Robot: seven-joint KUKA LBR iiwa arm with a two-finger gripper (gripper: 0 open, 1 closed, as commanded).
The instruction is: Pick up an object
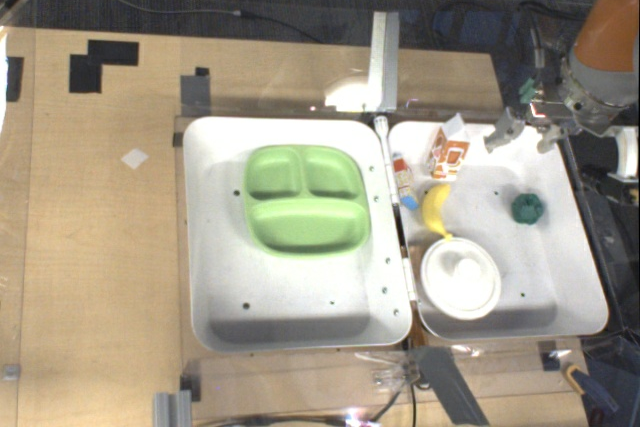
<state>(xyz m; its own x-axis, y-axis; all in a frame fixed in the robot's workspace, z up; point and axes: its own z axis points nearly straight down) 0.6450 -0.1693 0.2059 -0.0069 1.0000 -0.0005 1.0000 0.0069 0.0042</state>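
Hovering over the far right corner of the right bin [575, 310], my gripper [523, 134] is showing both fingers spread apart, nothing between them. I'm treating the green ball [528, 208] as the likeliest target: it's lying just nearer the camera than my fingertips, almost straight below them in the camera view, round, so no long axis to match. Banana [436, 210], white bowl [460, 277] and small carton [447, 153] are sitting further left. Green tray [305, 198] is lying in the left bin [210, 305].
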